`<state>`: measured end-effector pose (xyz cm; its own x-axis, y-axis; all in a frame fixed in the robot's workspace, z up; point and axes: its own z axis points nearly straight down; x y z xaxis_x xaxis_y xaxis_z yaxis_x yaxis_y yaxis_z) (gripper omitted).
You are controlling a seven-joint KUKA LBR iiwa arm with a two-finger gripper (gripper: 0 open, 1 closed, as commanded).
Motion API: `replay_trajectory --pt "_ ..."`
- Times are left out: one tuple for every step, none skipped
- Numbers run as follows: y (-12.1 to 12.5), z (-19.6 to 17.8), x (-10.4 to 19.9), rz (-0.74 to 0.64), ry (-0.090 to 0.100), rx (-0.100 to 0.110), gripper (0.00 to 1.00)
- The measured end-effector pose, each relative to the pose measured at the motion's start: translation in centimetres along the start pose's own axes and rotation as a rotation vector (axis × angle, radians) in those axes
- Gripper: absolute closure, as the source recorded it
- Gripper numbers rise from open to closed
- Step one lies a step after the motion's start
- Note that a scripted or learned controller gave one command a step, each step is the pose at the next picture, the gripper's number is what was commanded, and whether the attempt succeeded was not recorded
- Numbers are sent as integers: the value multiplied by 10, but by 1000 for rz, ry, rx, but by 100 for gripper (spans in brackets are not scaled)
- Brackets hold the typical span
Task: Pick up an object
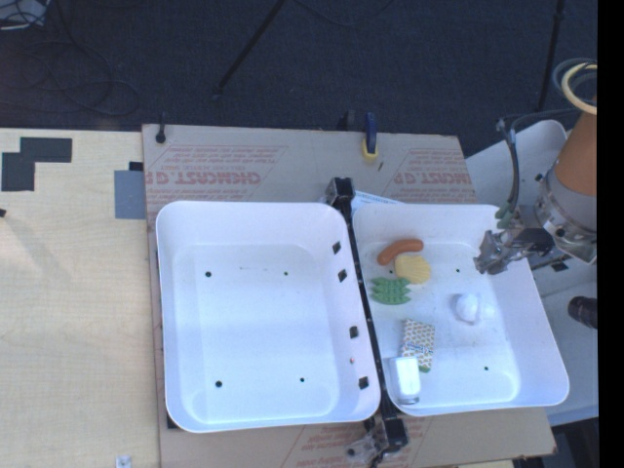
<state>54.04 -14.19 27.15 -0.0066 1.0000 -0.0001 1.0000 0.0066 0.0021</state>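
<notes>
The right bin holds several small objects. An orange sausage-shaped piece lies near its back left, with a yellow lump just in front of it and a green ridged piece to the left of that. A white ball rests mid-bin. A patterned packet and a white tube lie near the front left corner. My gripper hangs over the right bin's back right area, above and right of the white ball, with nothing visibly between its fingers.
The left bin sits beside the right one, sharing a black clipped divider. Both rest on a cardboard sheet. The arm's orange band and grey wrist come in from the right edge.
</notes>
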Motion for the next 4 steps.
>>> replay_trajectory --pt "-60 12 -4 9 2 10 100" --pt "-66 -16 -75 12 -3 2 100" --pt "-65 21 4 1 4 9 100" --pt "-66 52 -74 11 0 7 100"
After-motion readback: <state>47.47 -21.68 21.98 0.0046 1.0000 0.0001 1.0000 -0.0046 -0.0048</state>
